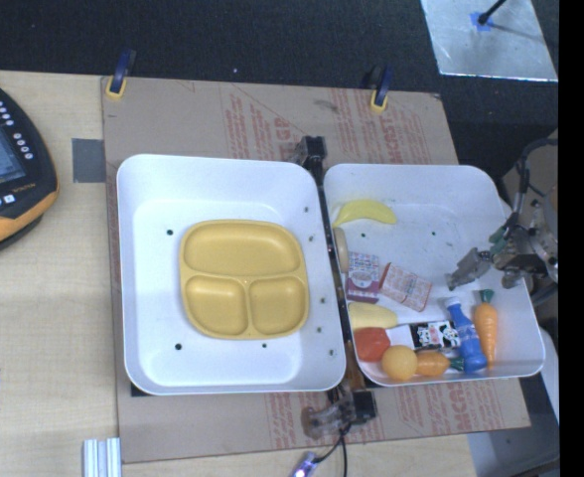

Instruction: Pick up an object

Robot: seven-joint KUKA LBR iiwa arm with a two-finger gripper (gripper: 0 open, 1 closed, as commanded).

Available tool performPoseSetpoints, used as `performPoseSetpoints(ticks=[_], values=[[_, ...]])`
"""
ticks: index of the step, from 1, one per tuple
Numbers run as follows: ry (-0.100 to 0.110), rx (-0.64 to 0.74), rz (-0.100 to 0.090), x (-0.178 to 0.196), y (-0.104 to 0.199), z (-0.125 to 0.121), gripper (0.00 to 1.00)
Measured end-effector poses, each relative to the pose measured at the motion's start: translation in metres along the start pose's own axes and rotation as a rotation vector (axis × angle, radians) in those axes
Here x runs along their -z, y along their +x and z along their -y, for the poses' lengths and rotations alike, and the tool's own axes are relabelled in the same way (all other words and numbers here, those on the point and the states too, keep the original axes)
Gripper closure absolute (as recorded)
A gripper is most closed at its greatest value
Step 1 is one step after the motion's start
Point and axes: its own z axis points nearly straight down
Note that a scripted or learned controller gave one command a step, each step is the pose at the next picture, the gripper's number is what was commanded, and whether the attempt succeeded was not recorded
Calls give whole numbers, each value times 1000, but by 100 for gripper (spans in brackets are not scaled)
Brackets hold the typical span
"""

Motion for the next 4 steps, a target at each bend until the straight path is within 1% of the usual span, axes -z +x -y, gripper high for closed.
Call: performPoseSetpoints(ticks=[1,2,3,4], values=[[1,1,0,-87,29,15,0],[-8,1,2,-113,13,-70,0],[-3,1,0,-15,95,-138,0],[2,0,1,-117,84,-143,0]])
